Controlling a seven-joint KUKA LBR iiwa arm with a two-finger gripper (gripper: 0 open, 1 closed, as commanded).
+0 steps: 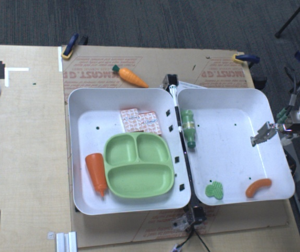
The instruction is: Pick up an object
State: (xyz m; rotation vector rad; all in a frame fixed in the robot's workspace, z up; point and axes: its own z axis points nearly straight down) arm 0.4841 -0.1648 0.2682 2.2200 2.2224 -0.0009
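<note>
My gripper [261, 134] hangs at the right edge of the right bin [228, 101], above its right wall, with nothing seen in it. In that bin a green bottle [188, 128] lies along the left wall. A green leafy toy [214, 190] and an orange sausage [258, 187] rest near the front wall; the sausage is below the gripper in the view and apart from it. The left bin [87, 106] holds a green divided plate [138, 165], an orange carrot-like piece [96, 173] and a red-patterned packet [138, 121].
A small carrot [130, 76] lies on the cardboard behind the left bin. Clamps [70, 45] [246, 59] sit at the cardboard's back corners. A black clip [170, 81] joins the bins at the back.
</note>
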